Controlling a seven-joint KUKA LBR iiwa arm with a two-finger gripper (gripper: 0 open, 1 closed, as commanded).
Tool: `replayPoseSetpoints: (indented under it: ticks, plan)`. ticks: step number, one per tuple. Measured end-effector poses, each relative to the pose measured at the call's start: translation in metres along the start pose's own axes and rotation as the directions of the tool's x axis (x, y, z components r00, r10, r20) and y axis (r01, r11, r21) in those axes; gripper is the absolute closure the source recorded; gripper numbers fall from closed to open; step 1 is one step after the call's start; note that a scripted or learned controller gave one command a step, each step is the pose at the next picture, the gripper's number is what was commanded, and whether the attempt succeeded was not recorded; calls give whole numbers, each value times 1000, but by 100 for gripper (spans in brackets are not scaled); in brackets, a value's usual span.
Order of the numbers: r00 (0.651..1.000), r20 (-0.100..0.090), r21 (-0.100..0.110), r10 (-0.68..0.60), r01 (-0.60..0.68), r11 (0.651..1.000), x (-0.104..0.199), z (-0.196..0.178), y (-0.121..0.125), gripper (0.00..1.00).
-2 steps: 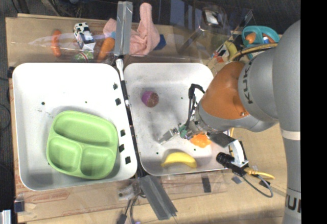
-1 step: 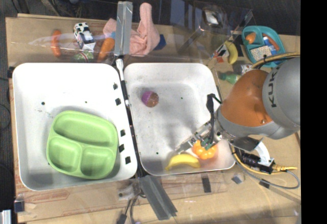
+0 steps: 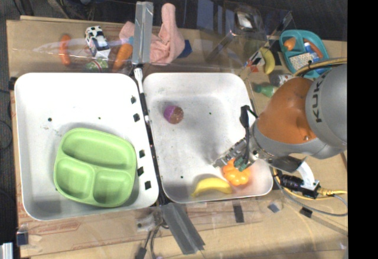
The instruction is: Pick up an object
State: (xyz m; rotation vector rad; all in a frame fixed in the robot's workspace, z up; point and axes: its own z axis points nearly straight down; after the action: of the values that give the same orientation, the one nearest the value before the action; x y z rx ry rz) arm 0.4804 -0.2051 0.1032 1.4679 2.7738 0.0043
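Gripper [image 3: 235,159] low in the right bin [image 3: 195,84], jaw state unclear, over orange toy [image 3: 237,176], banana [image 3: 211,187] beside.

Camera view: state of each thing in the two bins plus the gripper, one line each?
Green tray: flat in left bin, right way up, its compartments bare.
Purple ball: loose in right bin, apart from the rest.
Banana: lying at right bin's near wall, beside the orange object.
Orange object: right bin's near right corner, directly under the gripper.
Gripper: down over the orange object; grasp unclear.
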Motion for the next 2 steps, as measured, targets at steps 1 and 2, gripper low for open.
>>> replayPoseSetpoints:
  ticks: [1, 2]
  plan:
    - [875, -2, 6, 485, -485, 875, 46, 11, 28, 100]
    - [642, 1, 5, 767, -767, 642, 59, -135, 123, 100]
